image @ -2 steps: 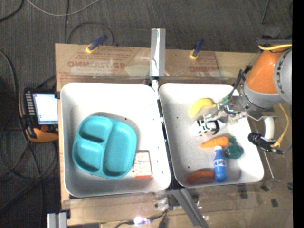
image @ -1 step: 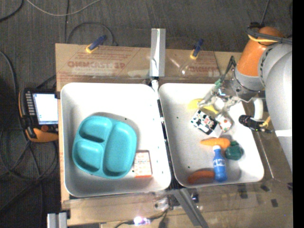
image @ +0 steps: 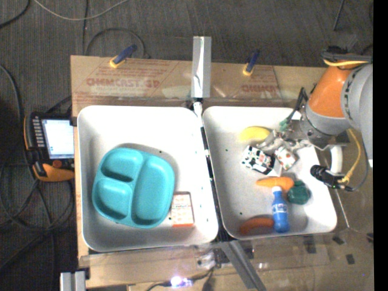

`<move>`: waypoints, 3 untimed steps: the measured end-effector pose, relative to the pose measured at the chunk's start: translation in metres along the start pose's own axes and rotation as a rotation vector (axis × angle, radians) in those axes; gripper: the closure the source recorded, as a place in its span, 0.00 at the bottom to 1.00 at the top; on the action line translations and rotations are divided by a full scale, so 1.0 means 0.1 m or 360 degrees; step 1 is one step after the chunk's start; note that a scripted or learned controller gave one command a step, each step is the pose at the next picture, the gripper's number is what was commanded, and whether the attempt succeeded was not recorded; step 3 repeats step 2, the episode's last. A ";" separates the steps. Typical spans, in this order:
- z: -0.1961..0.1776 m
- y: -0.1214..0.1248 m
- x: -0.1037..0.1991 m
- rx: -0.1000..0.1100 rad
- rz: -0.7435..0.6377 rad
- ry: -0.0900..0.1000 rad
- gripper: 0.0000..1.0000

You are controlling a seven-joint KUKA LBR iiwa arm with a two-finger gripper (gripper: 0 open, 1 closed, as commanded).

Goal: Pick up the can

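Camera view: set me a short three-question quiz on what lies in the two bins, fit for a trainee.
1. True or false: the blue bottle shares a bin with the teal divided plate.
2. Which thing lies beside the plate in the left-hand bin? A) a small box B) a banana C) a green toy
3. Fill in: the gripper is above the ___-hand bin.

Key: 1 false; 2 A; 3 right.
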State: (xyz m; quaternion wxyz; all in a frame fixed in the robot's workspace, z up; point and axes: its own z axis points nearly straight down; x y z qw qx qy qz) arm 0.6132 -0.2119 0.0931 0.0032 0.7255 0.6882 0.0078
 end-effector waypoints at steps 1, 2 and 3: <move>-0.08 0.00 -0.02 -0.0002 0.0001 -0.0010 1.00; -0.07 0.00 0.00 0.0001 -0.0003 -0.0005 0.00; -0.07 0.00 0.00 0.0001 -0.0003 -0.0005 0.00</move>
